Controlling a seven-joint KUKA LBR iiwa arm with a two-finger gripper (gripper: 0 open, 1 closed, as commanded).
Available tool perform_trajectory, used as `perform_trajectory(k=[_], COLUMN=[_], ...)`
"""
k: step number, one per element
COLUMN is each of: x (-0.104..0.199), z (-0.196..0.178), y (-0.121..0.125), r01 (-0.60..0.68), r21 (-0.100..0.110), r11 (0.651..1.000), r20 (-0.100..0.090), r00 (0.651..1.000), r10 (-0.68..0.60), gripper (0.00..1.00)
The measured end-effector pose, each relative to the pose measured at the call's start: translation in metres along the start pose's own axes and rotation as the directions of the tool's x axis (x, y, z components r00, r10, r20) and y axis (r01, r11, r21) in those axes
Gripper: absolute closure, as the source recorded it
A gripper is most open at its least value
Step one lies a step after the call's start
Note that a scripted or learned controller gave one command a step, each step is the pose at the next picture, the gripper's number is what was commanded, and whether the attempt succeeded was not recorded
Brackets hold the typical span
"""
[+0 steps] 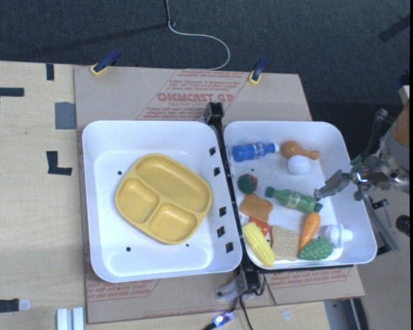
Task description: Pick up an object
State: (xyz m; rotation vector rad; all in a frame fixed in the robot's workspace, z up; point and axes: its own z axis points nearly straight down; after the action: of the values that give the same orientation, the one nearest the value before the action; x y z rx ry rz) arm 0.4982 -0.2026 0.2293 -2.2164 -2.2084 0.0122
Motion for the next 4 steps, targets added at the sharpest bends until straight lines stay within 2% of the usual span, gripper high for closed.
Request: perform_trajectory(k=[1,2,4], x=[0.000,0.001,0.005], z=[-0.007,0.038,0.140], y=[0.003,-0.003,0.004], r01=[0.004,0.004,0.005], r21=[-0.013,-0.009,-0.008], r11=[1.000,1.000,1.000], r20=[0.003,0.002,0.002], r00=[1.000,1.000,1.000], r10=[-0.004,-0.004,-0.005], gripper=[0.00,0.00,0.00])
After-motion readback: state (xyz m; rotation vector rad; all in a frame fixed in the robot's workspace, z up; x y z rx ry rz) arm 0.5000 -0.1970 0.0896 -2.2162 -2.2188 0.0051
